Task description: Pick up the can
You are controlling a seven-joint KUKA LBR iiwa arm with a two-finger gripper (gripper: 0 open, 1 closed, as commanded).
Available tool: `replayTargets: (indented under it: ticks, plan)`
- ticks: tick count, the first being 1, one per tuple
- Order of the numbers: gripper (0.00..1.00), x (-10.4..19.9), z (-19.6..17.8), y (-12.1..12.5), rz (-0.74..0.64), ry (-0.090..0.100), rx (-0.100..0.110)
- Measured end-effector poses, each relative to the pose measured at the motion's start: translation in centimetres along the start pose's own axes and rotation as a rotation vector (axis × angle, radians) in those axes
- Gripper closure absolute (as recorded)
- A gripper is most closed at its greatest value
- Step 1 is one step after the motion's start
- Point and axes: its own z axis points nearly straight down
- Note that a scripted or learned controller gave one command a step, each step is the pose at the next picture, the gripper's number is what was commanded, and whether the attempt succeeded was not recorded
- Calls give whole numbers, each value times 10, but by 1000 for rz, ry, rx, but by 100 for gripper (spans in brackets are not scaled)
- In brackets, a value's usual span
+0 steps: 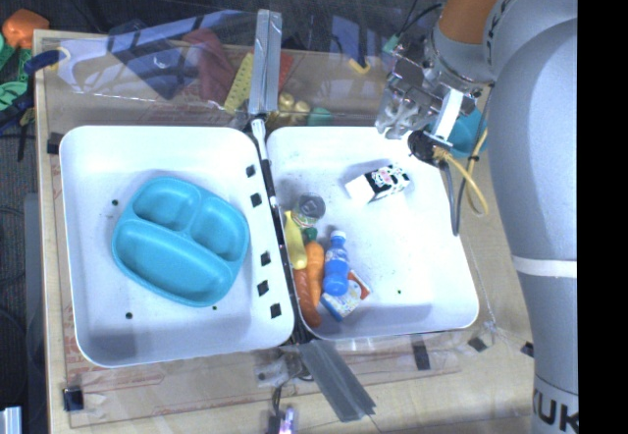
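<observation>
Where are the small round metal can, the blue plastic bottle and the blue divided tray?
small round metal can [311, 208], camera view, on its grey top.
blue plastic bottle [336, 268], camera view, on its body.
blue divided tray [181, 240], camera view, on its middle ridge.

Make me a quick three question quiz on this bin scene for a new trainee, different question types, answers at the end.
1. True or false: the blue tray lies in the left bin.
2. Which lies nearest the can? A) yellow item B) black-and-white carton C) blue bottle
3. Fill in: the gripper hovers over the right bin's ____ edge.

Key: 1 true. 2 A. 3 far.
</observation>
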Motion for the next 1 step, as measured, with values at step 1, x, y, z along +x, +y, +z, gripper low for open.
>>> replayTargets:
  ticks: [1]
  plan:
    - [0,0,1,0,0,0,1]
